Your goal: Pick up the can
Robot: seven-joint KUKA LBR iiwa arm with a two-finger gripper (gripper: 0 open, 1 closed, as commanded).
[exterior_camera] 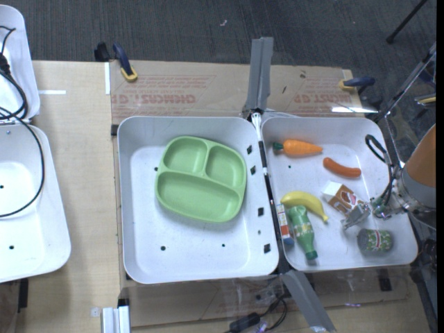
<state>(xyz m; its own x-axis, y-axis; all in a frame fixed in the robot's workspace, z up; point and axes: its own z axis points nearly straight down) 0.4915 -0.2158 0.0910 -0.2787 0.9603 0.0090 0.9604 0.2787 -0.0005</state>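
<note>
Dark carpet is seen behind a wooden bench (76, 103) on which a sheet of brown cardboard (208, 89) is laid; red mirrored lettering is printed along it, but it cannot be read with confidence. Two shallow white bins are set side by side: the left bin (139, 255) carries a green divided plate (201, 179), and the right bin (409, 248) carries the smaller things. Among these are counted a green bottle (302, 232), a banana (305, 202), a carrot (300, 148), an orange sausage-shaped piece (342, 167) and a small brown-and-white carton (343, 199), whose print is too small to be read. The can (375, 241) is found lying on its side near the front right corner, with a dark green label that cannot be made out. It is judged light, stiff and smooth, apt to roll, and best taken across its round body. The hand (355, 216) hangs just beside the can, up and to its left, with nothing held; how wide it stands cannot be told.
</note>
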